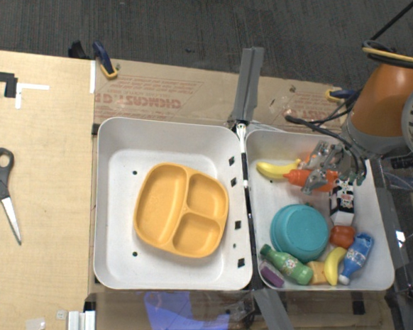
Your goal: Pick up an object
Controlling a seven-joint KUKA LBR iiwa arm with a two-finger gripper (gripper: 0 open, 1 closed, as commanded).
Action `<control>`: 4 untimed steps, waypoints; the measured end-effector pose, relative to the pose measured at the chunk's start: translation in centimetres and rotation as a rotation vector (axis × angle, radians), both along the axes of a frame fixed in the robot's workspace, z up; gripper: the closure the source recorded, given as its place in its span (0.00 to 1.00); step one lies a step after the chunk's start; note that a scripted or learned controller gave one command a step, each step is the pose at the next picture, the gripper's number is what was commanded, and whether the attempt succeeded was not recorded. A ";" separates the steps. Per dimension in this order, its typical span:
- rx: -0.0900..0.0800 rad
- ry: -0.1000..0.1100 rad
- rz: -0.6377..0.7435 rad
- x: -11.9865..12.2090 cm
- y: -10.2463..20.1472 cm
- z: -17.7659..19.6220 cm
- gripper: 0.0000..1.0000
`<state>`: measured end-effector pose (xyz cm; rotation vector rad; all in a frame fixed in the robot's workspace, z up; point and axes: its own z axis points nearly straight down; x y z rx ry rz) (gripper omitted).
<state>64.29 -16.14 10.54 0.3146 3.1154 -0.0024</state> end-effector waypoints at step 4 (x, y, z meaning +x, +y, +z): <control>0.005 0.008 -0.740 -10.4 6.3 -1.4 1.00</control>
